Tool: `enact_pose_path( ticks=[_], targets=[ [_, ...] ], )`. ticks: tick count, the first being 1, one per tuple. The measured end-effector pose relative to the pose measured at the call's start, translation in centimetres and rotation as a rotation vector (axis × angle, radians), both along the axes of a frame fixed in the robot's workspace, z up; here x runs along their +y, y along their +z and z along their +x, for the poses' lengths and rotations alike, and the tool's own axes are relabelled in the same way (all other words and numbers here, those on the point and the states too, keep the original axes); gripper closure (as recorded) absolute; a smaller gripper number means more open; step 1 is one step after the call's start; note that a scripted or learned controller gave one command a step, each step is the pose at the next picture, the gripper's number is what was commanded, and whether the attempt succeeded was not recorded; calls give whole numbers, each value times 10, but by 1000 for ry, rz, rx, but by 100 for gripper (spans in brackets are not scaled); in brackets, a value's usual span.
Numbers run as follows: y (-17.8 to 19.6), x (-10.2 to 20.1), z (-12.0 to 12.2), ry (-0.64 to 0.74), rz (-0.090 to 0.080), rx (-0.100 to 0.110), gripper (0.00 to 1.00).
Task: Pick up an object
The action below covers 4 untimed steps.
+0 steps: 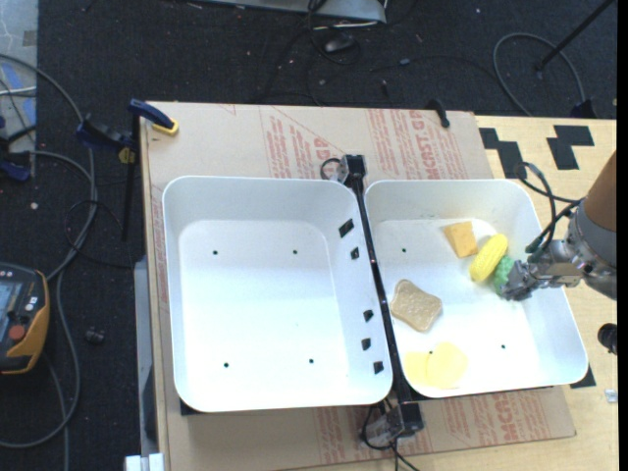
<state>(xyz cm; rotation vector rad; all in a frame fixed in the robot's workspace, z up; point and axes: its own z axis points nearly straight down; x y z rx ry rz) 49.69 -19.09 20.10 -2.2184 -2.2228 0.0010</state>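
Setting: two white bins side by side on a cardboard-topped surface [294,140]; the objects lie in the right bin [442,199].
Objects: orange block [459,238], yellow corn [489,257], green piece [505,275], bread slice [416,305], pale yellow discs [438,365].
Pincer [517,285]: low at the right bin's right side, touching or just beside the green piece; I cannot tell how it is set.
Risk: the corn lies against the green piece, so a close there may nudge both aside, or catch only an edge that slips out on lifting.
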Motion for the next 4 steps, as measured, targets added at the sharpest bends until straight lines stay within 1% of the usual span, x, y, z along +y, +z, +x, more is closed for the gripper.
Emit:
enact_pose_path(
  ticks=[1,2,3,4],
  targets=[
    [-3,65,13,7,1,0,100],
    [1,42,0,0,0,0,100],
    [0,27,0,1,0,0,100],
    [10,6,0,1,-1,-1,100]
  ],
)
